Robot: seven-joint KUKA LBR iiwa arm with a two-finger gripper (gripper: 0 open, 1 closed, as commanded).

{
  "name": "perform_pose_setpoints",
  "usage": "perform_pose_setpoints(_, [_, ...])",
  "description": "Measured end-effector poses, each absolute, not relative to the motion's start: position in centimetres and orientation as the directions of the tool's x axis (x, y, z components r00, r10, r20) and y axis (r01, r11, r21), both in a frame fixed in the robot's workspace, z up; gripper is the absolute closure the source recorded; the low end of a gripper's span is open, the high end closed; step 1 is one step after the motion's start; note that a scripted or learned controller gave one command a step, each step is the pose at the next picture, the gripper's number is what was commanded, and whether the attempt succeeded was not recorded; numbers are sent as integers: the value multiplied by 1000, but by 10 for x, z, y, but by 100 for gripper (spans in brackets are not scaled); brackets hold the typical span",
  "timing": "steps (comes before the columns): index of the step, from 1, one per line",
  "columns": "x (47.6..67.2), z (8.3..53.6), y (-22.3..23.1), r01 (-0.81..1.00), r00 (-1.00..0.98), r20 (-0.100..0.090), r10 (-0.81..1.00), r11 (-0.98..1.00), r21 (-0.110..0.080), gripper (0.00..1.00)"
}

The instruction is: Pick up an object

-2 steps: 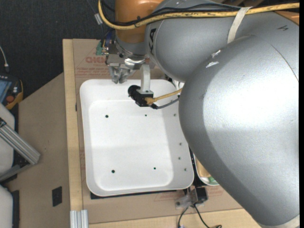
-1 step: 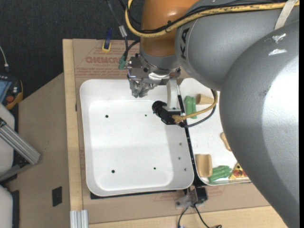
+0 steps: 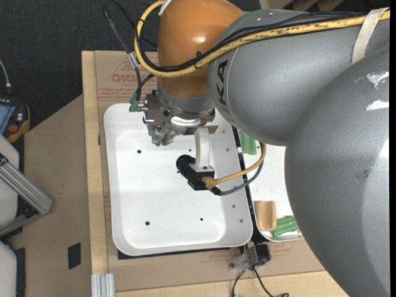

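**Gripper low over left bin, objects in right**

In the right bin (image 3: 271, 181), toward its near left corner: tan block (image 3: 266, 214) just beside a green object (image 3: 286, 226). Farther back along the dividing wall: another green piece (image 3: 249, 144), partly hidden under the arm (image 3: 322, 104). Over the left bin's (image 3: 124, 184) back half: gripper (image 3: 162, 132), pointed down. Jaw state: cannot tell.
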State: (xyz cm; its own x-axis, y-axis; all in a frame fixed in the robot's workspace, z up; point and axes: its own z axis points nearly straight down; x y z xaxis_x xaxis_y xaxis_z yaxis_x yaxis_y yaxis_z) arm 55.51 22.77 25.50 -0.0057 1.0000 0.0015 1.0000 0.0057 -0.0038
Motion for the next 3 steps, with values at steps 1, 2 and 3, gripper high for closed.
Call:
perform_pose_setpoints(1, [600, 253, 225, 1000, -1, 1, 1000, 1, 4, 100])
perform_pose_setpoints(2, [601, 147, 224, 1000, 1, -3, 1000, -1, -10, 100])
perform_pose_setpoints(3, [652, 176, 164, 1000, 5, -1, 1000, -5, 5, 100])
